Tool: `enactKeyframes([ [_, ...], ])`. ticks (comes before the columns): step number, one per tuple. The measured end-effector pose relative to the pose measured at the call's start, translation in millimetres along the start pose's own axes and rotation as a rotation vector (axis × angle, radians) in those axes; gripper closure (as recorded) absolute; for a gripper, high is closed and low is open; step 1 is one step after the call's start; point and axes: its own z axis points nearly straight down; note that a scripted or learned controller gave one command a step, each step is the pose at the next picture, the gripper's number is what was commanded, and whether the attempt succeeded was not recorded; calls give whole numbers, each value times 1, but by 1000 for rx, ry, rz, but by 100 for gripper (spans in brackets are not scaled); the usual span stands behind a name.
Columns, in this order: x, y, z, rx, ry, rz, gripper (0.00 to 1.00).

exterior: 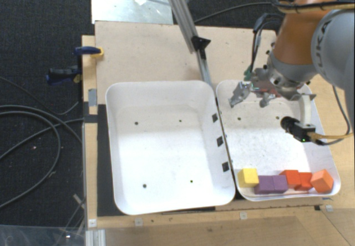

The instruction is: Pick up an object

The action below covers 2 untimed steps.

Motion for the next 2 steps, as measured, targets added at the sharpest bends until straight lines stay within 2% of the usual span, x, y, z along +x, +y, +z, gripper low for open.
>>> enactKeyframes([
  [1, 33, 26, -47, -6, 2, -4, 0],
  [2, 65, -52, 31, 12, 3, 1, 0],
])
